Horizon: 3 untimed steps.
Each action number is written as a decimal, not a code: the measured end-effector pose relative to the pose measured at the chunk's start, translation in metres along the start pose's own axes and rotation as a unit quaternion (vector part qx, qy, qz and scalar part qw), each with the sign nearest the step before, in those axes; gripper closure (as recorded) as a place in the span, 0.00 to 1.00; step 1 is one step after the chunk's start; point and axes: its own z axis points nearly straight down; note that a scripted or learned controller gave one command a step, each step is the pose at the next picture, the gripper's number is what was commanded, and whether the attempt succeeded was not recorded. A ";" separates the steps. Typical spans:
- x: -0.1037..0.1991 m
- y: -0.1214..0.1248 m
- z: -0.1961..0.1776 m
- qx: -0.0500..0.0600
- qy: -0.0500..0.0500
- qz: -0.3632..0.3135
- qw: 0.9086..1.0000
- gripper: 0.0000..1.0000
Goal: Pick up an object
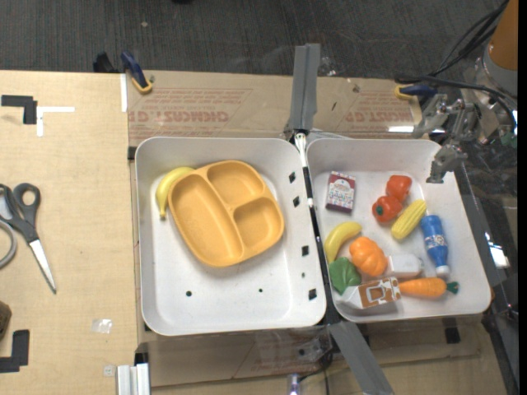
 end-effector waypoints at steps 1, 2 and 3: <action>-0.006 -0.006 0.177 0.000 -0.001 -0.157 0.988 0.00; 0.068 -0.057 0.191 0.000 0.000 -0.181 0.984 0.00; 0.094 -0.056 0.191 -0.001 0.000 -0.155 0.988 0.00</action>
